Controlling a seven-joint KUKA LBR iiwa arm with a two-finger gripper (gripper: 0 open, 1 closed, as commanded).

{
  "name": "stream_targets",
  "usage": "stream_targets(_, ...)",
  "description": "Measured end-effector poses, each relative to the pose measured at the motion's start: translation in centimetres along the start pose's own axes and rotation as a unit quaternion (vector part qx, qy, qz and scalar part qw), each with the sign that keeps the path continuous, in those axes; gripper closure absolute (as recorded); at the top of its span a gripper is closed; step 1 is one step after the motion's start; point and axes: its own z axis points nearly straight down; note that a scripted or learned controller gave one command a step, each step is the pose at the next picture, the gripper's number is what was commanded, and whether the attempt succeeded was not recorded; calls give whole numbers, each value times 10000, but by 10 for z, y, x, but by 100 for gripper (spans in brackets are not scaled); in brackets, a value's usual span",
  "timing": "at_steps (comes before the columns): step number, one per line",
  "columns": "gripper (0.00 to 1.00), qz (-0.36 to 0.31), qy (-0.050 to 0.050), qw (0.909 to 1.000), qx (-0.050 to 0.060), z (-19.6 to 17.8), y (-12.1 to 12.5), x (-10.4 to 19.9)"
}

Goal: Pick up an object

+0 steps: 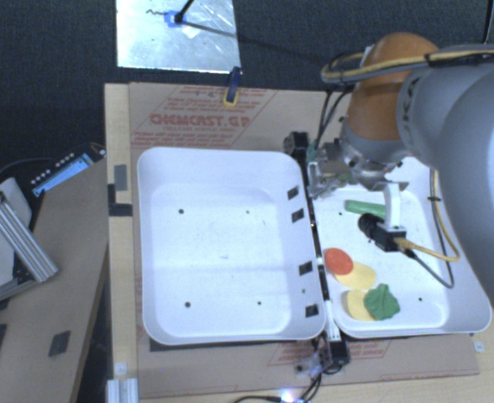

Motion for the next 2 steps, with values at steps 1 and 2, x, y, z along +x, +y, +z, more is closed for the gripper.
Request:
stream_targets(1,100,-15,11,10000,-19,-75,9,64)
stream_targets(2,100,-8,11,10000,-14,-97,59,121)
